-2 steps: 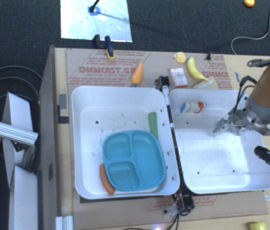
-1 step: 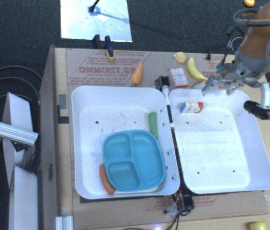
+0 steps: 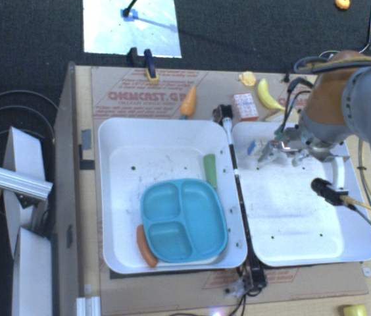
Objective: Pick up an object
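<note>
First, bin edges: the left bin (image 3: 106, 176) and the right bin (image 3: 364, 242) stand side by side, their rims touching along the middle seam.
End effector: the end effector (image 3: 269, 151) hangs low over the far left part of the right bin, near the seam; whether it is apart or together I cannot tell, and nothing shows clamped in it.
Arm: the grey arm (image 3: 346, 101) comes in over the right bin's far right corner.
Nearest thing: a small bluish object (image 3: 252, 148), too small to name, lies in the right bin just beside the end effector.
Open room: bare white floor runs from the end effector to the right bin's near rim.
Left bin: a blue divided plate (image 3: 184, 219) fills the near half; a green block (image 3: 210, 170) lies just beyond it near the seam; an orange sausage (image 3: 146, 245) lies against its near left edge.
Desk: the desk (image 3: 139, 91) is covered in printed cardboard; beyond the bins lie a carrot (image 3: 187, 101), a patterned cube (image 3: 245, 106) and a banana (image 3: 269, 95).
Room: dark floor (image 3: 27, 31) with a silver sheet (image 3: 133, 18) and a small orange ball (image 3: 342, 2).
</note>
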Controlling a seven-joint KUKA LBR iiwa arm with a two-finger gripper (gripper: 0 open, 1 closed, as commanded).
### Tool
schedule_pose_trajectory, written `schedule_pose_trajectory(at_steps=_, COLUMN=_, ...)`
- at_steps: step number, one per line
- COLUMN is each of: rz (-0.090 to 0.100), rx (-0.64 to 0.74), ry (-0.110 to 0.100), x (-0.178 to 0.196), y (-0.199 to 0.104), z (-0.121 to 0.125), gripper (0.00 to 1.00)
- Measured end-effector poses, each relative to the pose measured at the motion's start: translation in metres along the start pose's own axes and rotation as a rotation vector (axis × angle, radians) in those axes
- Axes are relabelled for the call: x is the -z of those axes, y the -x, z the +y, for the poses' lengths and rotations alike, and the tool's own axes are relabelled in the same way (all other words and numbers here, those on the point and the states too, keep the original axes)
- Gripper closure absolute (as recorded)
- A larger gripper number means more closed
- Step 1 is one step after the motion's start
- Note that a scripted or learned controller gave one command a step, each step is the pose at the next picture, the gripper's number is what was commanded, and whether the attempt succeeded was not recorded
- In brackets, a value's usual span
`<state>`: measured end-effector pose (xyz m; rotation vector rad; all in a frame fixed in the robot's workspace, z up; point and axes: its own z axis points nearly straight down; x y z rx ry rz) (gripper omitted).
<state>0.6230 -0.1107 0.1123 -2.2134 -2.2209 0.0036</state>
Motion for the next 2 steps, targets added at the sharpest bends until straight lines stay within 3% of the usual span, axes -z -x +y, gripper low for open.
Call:
schedule_pose_trajectory(at_steps=1, rz=-0.003, rx=0.002, ry=0.006, x=-0.028, y=-0.017, z=0.047, gripper=0.0)
schedule_pose_trajectory(at_steps=2, rz=-0.003, rx=0.002, ry=0.008, x=-0.016, y=-0.016, z=0.047, gripper=1.0)
